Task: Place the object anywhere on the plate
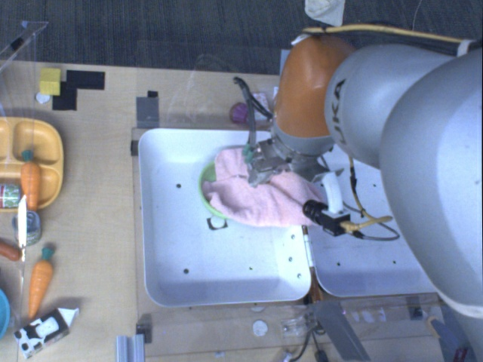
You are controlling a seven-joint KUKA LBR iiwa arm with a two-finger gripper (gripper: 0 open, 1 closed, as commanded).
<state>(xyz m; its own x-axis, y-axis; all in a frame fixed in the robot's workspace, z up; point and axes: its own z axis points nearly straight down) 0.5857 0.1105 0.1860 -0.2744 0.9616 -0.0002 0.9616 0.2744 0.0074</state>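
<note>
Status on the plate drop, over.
End effector down on soft pink cloth. Cloth draped over round green plate in left white bin. Nothing else on the plate.

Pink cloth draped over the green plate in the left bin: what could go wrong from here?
1. The soft pink cloth spills past the round green plate toward the bin's right wall, so it may slide off once released.
2. The gripper sits low in the cloth's folds; lifting away could snag the fabric and drag it off.
3. The cloth hides most of the plate, making placement hard to confirm.

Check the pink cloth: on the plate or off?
On. The cloth lies crumpled over the green plate, whose rim peeks out at its left; the gripper is at its top.
</note>
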